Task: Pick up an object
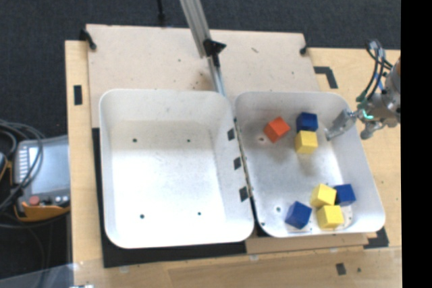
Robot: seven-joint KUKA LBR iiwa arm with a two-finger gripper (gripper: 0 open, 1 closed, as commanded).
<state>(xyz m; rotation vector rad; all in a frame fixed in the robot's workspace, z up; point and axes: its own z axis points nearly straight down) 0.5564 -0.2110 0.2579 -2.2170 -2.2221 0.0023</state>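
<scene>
One fixed camera is watching me from high above, looking down at a slant, taking in the whole bench point(189, 64) and both bins.

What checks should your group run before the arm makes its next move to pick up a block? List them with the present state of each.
1. Blocks available in the right bin: ok; an orange block, blue ones and yellow ones lie there.
2. Gripper over the right bin: ok, near its upper right edge.
3. Nearest targets: ok; a blue block and a yellow block lie just left of the gripper, touching each other.
4. Room around a target: not ok for that pair; the orange block stands apart.
5. Anything held already: cannot tell.
6. Left bin involved: ok, the arm is away from it.
</scene>
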